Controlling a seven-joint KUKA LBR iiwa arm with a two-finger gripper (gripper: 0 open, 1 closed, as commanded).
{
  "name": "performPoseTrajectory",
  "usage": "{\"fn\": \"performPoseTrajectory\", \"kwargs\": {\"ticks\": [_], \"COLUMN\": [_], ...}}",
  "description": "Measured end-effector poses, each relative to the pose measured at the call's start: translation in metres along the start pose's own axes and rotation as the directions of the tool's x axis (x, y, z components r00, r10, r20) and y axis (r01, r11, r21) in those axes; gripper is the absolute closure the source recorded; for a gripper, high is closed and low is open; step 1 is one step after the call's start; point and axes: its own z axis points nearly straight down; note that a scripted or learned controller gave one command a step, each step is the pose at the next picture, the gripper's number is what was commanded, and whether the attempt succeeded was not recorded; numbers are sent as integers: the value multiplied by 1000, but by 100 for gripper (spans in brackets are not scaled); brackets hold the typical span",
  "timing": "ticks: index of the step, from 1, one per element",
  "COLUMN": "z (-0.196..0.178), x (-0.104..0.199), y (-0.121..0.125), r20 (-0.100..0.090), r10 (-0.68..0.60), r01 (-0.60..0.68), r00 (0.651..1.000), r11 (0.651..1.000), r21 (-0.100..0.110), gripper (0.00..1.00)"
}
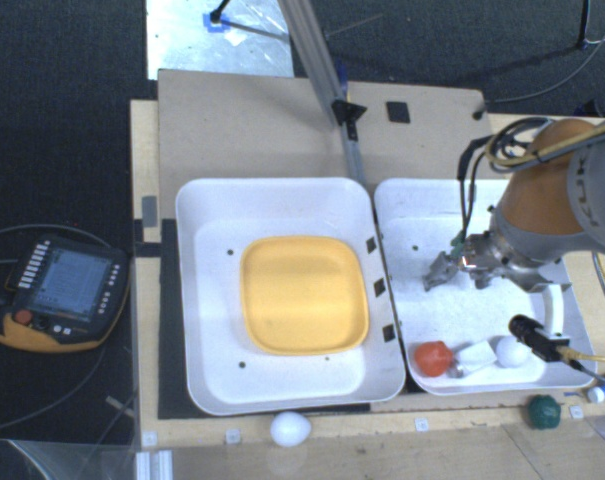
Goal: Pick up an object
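Observation:
My gripper point(458, 273) hangs over the middle of the right bin point(412, 218), its two grey fingers spread apart and open, with bare white floor showing between them. Along that bin's front wall lie a red ball point(432, 358), a small white piece point(474, 356) and a white ball point(510, 349), all some way in front of the gripper and apart from it. The left bin point(207, 268) holds a yellow square plate point(304, 293).
A white egg-shaped thing point(290, 428) rests on the bench in front of the left bin. A dark green ball point(543, 411) sits outside the right bin's front right corner. A teach pendant point(57, 290) lies far left. A grey pole point(317, 53) slants across the back.

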Motion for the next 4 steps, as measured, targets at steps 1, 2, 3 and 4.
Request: {"fn": "performPoseTrajectory", "kwargs": {"ticks": [1,2,3,4], "z": [35,23,-29,-75], "x": [0,0,-7,-14], "y": [0,1,9,13], "r20": [0,1,1,1], "r10": [-1,-1,-1,-1], "r01": [1,1,1,1], "r00": [1000,1000,1000,1000], "r11": [1000,1000,1000,1000], "r21": [-2,-6,-9,-9], "gripper": [0,100,100,100]}}
